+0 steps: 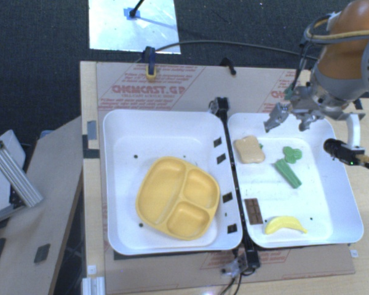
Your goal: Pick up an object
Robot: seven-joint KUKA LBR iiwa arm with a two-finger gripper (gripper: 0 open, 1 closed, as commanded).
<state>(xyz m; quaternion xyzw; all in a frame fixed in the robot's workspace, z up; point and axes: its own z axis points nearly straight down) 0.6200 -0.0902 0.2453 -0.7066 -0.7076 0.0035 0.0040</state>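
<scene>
In the right bin point(338, 217) lie a tan slice of toast point(249, 150) near the far left corner, a green broccoli-like piece point(288, 165) in the middle, a brown chocolate bar point(253, 211) by the divider, and a yellow banana point(285, 225) near the front. My gripper point(291, 119) hangs open above the bin's far edge, up and to the right of the toast, with nothing between its fingers.
The left bin point(123, 165) holds a yellow divided plate point(178, 197). A black divider with clips point(227, 165) runs between the bins. A cardboard sheet point(172, 85) lies under both, and the arm enters from the upper right.
</scene>
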